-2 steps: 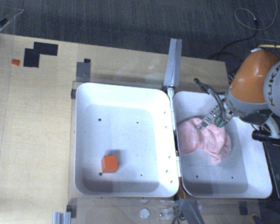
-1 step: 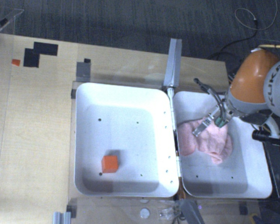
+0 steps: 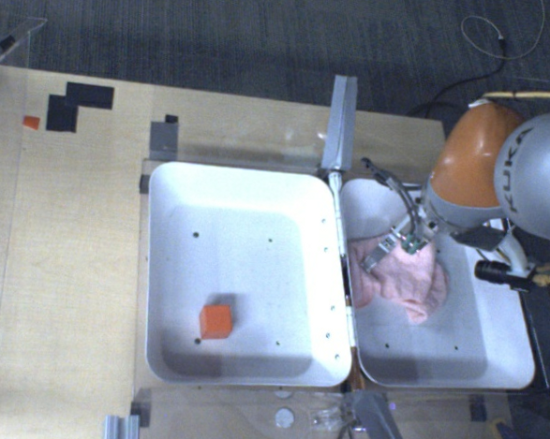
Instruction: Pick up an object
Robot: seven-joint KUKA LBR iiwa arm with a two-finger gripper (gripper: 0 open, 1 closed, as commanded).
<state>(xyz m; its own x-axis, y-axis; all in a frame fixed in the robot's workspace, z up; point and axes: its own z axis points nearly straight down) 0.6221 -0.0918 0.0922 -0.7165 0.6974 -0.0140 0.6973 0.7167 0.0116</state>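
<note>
Pink cloth [image 3: 404, 281], crumpled in a loose heap, lies in the right bin [image 3: 452, 367], toward that bin's left half and near the divider it shares with the left bin [image 3: 258, 189]. The gripper [image 3: 388, 249] sits right over the cloth's upper left part, its fingers angled down toward the fabric; from this slant I cannot tell how wide the jaws stand, nor whether any fold is caught between them. My reading is that the reach-and-grasp step is in hand, with the lift not yet done. The next move calls for closing on a raised fold beneath the jaws and then rising straight up, since soft fabric may slip or drag.

Left of the jaws the bin wall and the upright grey post [image 3: 339, 125] between the bins stand close, leaving little sideways room there. Below and to the right of the jaws the bin floor is open. An orange block [image 3: 216, 321] sits well apart in the left bin, clear of any path.
</note>
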